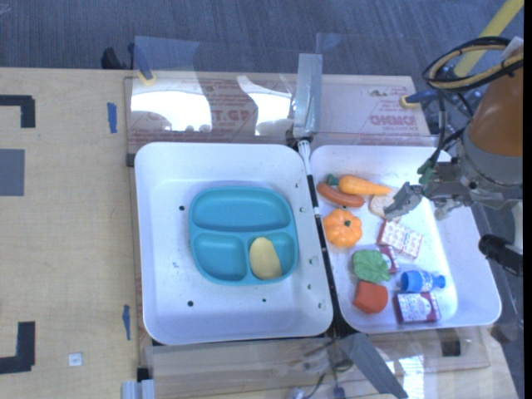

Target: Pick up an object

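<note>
the carrot [362, 185] is lying in the right bin [465, 248] by the hotdog [339, 195]. we're hovering the gripper [405, 199] nearby w/ jaws looking spread, gripping nothing; crowded toys risking a double grab.

Legible text: none can be read with certainty. The brown cardboard panel [366, 106] behind the two bins carries red printing that appears upside down and blurred; individual letters cannot be resolved. The small white-and-red packet [401, 240] and the dark red packet [416, 307] in the right bin [482, 306] bear printed label patterns, too small to read.
</note>
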`<action>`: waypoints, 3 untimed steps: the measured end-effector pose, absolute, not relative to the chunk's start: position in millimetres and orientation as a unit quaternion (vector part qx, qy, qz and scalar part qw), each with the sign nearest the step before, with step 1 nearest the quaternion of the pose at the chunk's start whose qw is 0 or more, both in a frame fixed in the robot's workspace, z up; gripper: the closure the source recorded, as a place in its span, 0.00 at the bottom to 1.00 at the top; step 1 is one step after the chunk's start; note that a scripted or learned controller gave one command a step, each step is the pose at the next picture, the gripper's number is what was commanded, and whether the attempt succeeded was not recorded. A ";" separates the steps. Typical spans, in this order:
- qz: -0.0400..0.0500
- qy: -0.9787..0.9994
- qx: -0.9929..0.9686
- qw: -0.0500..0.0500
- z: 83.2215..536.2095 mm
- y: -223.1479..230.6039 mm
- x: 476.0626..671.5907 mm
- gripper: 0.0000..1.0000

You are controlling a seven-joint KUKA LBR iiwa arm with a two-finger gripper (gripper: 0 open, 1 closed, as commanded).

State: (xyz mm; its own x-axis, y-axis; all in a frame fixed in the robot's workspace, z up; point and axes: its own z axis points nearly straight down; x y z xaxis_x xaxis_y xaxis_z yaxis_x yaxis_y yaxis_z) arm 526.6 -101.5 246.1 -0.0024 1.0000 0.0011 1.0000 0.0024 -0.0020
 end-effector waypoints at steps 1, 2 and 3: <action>0.003 -0.695 -0.719 0.004 140.7 -135.6 508.6 0.00; -0.005 -0.701 -0.713 -0.007 92.7 -138.6 543.2 0.00; -0.006 -0.699 -0.715 -0.011 105.0 -141.0 545.5 1.00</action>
State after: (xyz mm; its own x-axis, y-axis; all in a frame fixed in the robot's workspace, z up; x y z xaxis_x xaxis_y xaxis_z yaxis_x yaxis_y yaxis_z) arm 545.5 -141.0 105.0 0.0214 0.9997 -0.0067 0.9995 -0.0212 0.0241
